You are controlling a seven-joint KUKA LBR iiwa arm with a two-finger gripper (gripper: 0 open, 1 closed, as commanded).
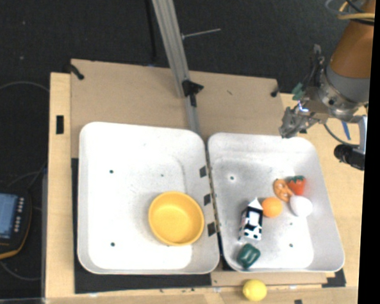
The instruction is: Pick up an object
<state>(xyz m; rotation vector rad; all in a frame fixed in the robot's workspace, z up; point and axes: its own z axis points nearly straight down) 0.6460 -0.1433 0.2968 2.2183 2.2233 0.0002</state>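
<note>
Bench edge cuts arm (350, 55); tool (291, 125) fingers unclear.

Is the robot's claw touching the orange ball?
Apart. The camera view shows the gripper up at the right bin's far edge, with bare white floor between it and the orange ball.

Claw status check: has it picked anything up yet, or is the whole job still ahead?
Nothing looks done. The claw sits above the right bin's far rim with nothing visible in it. The orange ball, white egg, cow carton and green piece all lie in that bin. Descent, grasp and lift remain.
</note>
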